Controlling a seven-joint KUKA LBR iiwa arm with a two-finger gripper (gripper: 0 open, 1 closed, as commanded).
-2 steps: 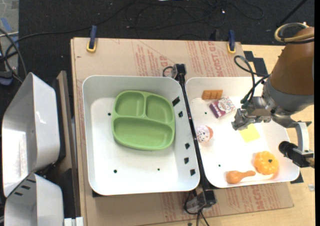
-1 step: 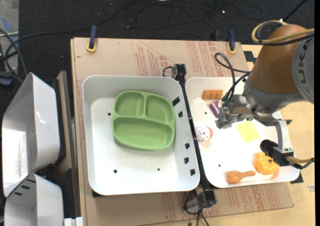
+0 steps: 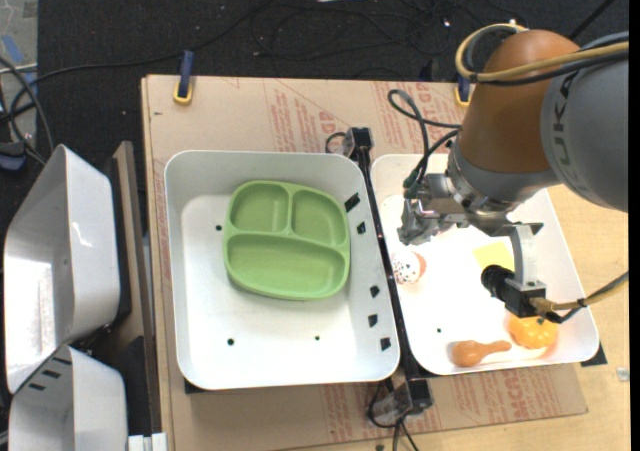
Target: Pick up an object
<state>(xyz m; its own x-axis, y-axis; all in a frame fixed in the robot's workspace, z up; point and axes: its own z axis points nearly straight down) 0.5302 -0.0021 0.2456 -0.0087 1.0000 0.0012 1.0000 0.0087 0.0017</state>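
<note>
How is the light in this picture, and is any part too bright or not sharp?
Camera view: the light is even and comes from above; the white bins are very bright, near washed out; the green tray is sharp with soft shadows in its compartments; the tool looks slightly blurred, its fingers hard to read.

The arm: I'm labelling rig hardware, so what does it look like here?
The arm is grey with pale lettering on its side and a rounded orange band above the wrist. Black cables loop around the wrist, above a metallic grey gripper.
</note>
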